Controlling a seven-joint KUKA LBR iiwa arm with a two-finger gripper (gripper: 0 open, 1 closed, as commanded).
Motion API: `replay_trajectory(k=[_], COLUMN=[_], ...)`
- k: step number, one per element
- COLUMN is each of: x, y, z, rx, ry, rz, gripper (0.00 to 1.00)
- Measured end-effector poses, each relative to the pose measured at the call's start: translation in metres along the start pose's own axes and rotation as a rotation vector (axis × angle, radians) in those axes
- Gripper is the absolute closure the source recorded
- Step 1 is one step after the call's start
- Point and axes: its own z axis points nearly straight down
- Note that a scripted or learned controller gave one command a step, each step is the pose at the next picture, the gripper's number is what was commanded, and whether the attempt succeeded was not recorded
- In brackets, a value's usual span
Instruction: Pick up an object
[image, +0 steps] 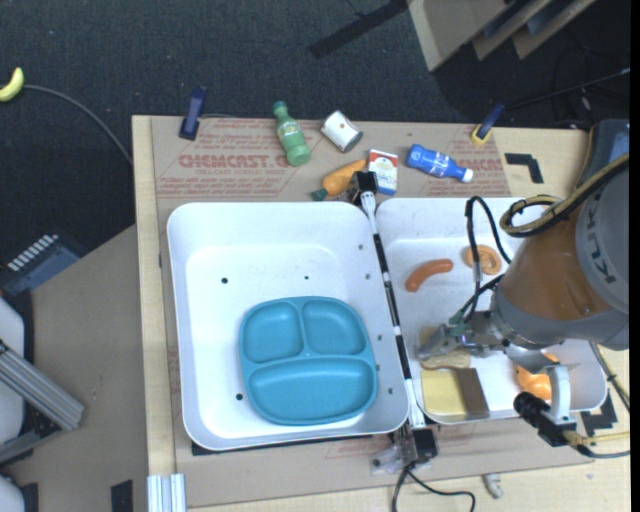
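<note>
Camera view: the jaws (437, 345) are seen low in the right bin (440, 225), just above a pale yellow block (447, 392). An orange sausage (428, 274) is seen farther up the bin, apart from them. Whether the jaws are spread cannot be told.

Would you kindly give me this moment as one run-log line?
arm: over right white bin | tool: low, just above pale yellow flat block | orange sausage-shaped toy: lying apart | blue divided plate: in left bin
</note>
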Motion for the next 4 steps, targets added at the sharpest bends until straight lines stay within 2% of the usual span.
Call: replay_trajectory(k=[1, 2, 3, 4], x=[-0.007, -0.012, -0.044, -0.044], y=[0.032, 0.092, 0.028, 0.029], z=[0.000, 0.000, 0.001, -0.010], rx=[0.001, -0.001, 0.003, -0.001], ry=[0.001, 0.000, 0.001, -0.001], rz=[-0.001, -0.002, 0.000, 0.000], gripper=[0.00, 0.00, 0.00, 1.00])
